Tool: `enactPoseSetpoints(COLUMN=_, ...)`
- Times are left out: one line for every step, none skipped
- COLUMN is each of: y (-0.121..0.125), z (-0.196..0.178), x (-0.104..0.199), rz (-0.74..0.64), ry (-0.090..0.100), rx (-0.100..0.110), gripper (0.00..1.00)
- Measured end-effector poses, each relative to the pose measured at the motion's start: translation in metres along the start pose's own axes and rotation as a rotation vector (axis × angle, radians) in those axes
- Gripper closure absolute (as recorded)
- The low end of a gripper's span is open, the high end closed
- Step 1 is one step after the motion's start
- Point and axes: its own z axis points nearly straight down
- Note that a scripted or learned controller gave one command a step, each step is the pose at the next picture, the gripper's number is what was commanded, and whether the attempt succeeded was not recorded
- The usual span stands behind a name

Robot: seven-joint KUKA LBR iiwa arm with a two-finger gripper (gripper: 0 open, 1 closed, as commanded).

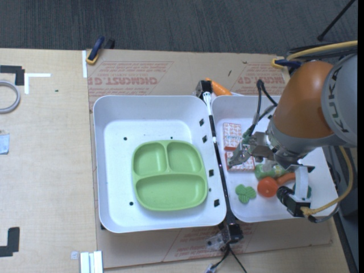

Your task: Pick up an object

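The arm [318,104] reaches down into the right bin [327,175], wrist low over the bin's middle. The claw [248,152] sits over the red-and-white packet [234,147]; whether it has closed or has anything in hold cannot be told, since the wrist hardware covers that spot. No object is visibly lifted.

Candidate objects are all close to the claw. The packet lies directly under and just left of it, flat on the bin floor. A small green leafy piece [245,193] lies just below the claw. A red tomato-like ball [267,187] sits below and to its right, touching an orange carrot-like piece [284,178]. A pale green item [265,169] peeks out beside the wrist, mostly hidden. The left bin [108,169], well to the claw's left, holds a green divided plate [169,175].

Risks, as judgement:
- The packet is flat and thin. A top-down pinch may slide off or close on nothing.
- The claw is near the divider [215,152] between the bins. A slight drift left could hit the rim.
- The clutter is tight, so closing could nudge the ball or catch two items at once.
- The round ball would likely roll if touched.
- The wrist blocks the camera, so a failed grasp may go unseen until the lift.
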Motion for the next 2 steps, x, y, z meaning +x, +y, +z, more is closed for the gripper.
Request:
enactPoseSetpoints(y=0.062, z=0.000, x=0.023, rz=0.090, ry=-0.001, rx=-0.001, gripper=0.00)
enactPoseSetpoints(y=0.003, z=0.000, x=-0.009, rz=0.051, ry=0.000, rx=0.000, gripper=0.00)
